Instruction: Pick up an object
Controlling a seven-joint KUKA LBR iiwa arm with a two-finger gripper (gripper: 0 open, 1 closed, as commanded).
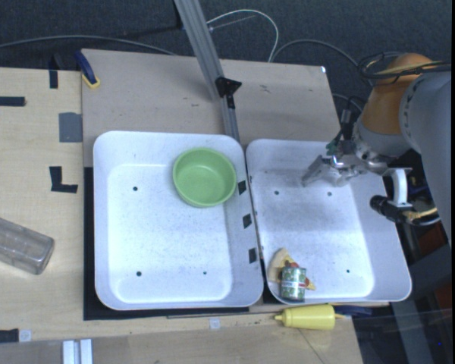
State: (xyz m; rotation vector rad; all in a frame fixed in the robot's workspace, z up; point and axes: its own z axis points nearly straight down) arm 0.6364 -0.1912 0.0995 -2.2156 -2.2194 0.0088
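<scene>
Objects for picking sit in two white bins: a green bowl (205, 177) rests upright in the left bin (121, 233), near that bin's upper right corner and close to the divide between the two bins. A small green can (293, 282) lies in the right bin (364, 241), at its lower left corner, touching a crumpled yellowish item (279, 261) that cannot be made out clearly.

The gripper (318, 173) hangs over the upper part of the right bin, well apart from the can and across the divide from the bowl. Its fingers point toward the left and look spread a little, with nothing between them. The grey arm (428, 120), with its orange band (387, 89), reaches in from the right.

Outside the bins, a yellow bottle (312, 317) lies on its side on the bench just below the right bin's lower rim. A clear plastic container (15, 243) lies at the far left of the bench. A grey metal pole (205, 51) slants down to the bins' upper edge, between them.
</scene>
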